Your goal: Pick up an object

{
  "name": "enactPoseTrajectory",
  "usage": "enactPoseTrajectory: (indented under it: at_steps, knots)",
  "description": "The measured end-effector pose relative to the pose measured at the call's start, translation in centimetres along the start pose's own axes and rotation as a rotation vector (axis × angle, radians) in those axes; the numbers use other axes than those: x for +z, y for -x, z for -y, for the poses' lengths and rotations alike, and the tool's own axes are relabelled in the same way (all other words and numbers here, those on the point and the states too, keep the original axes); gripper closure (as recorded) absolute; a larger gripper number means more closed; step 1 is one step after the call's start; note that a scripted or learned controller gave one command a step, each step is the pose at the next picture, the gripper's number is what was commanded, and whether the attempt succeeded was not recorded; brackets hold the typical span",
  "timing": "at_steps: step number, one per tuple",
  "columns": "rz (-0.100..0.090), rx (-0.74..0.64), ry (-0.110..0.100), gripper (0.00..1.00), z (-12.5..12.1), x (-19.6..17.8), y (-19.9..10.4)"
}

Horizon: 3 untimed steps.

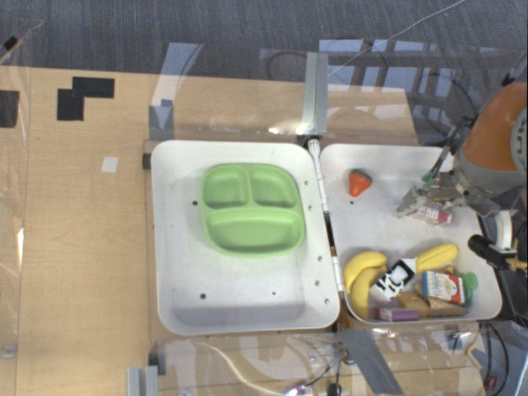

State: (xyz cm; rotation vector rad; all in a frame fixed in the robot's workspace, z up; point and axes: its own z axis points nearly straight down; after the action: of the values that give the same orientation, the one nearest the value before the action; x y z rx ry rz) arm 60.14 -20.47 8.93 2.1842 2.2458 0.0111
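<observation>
Nearest you, at the right bin's (330, 221) 6 o'clock: bananas (363, 272), carton (442, 287), clutter. Strawberry (359, 182) lies alone at 10 o'clock. Gripper (425, 203) at 2 o'clock, fingers spread over a small pinkish packet (433, 214), nothing clamped. Left bin (177, 287): green plate (251, 208). You'd best centre both fingers around the packet before closing.
</observation>
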Motion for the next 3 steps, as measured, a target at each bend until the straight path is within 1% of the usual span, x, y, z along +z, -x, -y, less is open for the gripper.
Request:
enactPoseTrajectory:
  at_steps: [1, 2, 3]
  knots:
    - [-0.010, -0.009, 0.014, 1.00, -0.7, -1.5, -0.9]
    - [-0.010, -0.009, 0.014, 0.00, -0.7, -1.5, -0.9]
    - [-0.001, 0.003, -0.005, 0.00, -1.2, -0.7, -5.8]
